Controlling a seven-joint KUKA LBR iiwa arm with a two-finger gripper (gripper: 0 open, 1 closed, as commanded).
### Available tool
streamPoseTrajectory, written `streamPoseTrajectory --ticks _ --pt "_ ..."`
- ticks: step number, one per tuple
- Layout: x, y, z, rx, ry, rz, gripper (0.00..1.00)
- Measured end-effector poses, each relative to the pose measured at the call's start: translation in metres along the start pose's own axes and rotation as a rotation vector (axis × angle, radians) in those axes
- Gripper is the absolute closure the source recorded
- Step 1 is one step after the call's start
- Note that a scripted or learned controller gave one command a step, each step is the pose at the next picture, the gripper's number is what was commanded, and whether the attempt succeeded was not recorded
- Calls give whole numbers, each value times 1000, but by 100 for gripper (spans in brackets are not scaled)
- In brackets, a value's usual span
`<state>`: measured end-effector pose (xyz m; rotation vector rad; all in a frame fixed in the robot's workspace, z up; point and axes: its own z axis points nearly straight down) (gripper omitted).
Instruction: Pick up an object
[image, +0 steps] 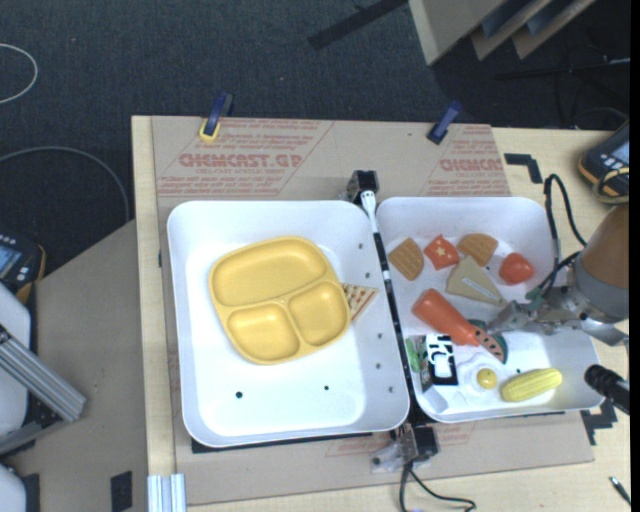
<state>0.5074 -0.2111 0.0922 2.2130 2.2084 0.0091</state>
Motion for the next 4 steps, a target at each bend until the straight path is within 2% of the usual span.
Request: streamPoseTrajectory --ticks 1,2,3,4 --pt "0 3 -13 -9 0 1 100" --pt "-6 4 -74 12 4 -3 100" --pt "-7 5 -126 10 4 -4 100" --pt "51 7 -135 16 8 -5 100"
